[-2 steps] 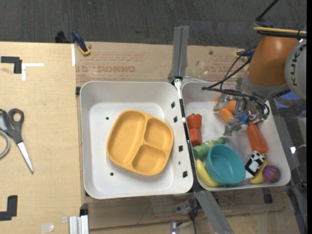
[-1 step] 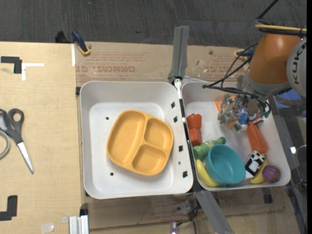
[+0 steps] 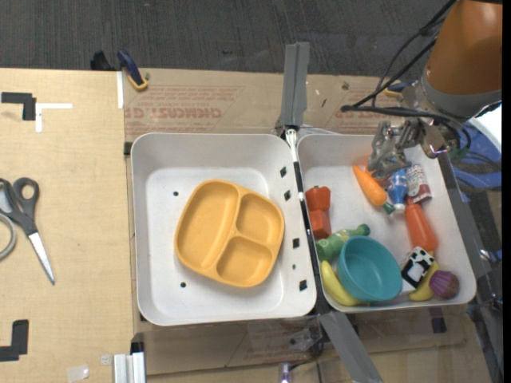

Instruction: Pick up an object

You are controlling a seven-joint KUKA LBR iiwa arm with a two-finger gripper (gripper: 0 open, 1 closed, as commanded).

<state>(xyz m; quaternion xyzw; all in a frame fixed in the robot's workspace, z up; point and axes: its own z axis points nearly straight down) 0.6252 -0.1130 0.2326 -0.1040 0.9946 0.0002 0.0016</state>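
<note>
My gripper (image 3: 389,152) hangs over the back of the right bin (image 3: 343,159), just above an orange carrot (image 3: 369,185) and a blue and white toy (image 3: 397,190). A small can (image 3: 417,181) lies right beside them. Nothing shows as held by the gripper. Further forward in the same bin lie an orange-red bottle (image 3: 420,227), a red block (image 3: 318,211), a green toy (image 3: 338,241), a teal bowl (image 3: 369,269), a yellow banana (image 3: 334,286), a black and white cube (image 3: 416,265) and a purple ball (image 3: 444,283).
The left bin (image 3: 152,214) holds a yellow divided plate (image 3: 230,232). Scissors (image 3: 28,222) lie on the bench at far left. A metal divider (image 3: 294,86) rises between the bins at the back. Cables trail from the arm's orange band (image 3: 471,30).
</note>
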